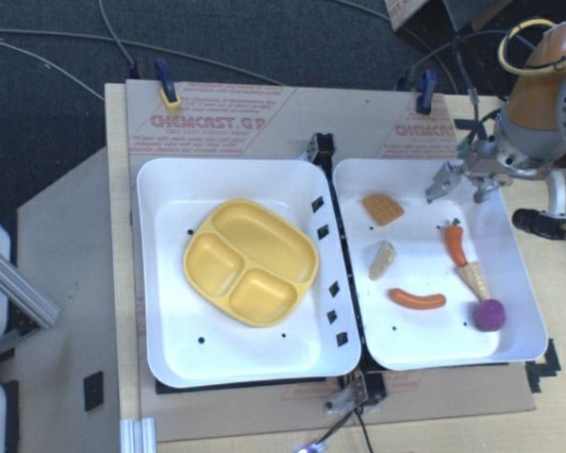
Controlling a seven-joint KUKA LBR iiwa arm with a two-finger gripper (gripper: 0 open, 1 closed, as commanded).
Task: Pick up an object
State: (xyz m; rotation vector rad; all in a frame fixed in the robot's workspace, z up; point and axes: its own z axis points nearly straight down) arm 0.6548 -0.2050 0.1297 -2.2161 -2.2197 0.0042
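Open metal gripper [462, 182] holding nothing above right bin [524, 291], smooth toy sausage [417, 299], carrot [455, 243], square cracker [383, 209], glossy yellow 3-compartment plate [251, 261] in left bin [160, 281]

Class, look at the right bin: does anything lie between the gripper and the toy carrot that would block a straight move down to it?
Nothing visible does. The gripper sits over the right bin's upper edge, and the carrot lies just below it on bare white floor. The cracker lies off to the side, in the view's left.

Glossy white plastic bins [160, 253], matt yellow tray [252, 262]
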